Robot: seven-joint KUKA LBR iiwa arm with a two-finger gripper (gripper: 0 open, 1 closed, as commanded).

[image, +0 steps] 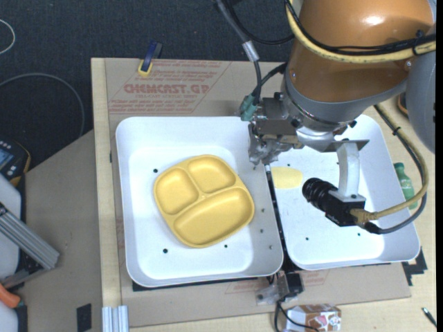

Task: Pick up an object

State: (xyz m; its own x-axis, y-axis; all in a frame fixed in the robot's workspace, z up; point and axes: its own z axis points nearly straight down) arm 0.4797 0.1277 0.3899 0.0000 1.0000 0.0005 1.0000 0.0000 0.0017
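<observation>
Yellow divided plate (203, 199), long axis diagonal

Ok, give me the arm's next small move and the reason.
Probably a short descent. The gripper hangs at the seam between the two bins, right by the pale yellow piece in the right bin, with nothing seen between its fingers. The yellow tray lies apart in the left bin, so the small piece looks like the nearer target.
</observation>
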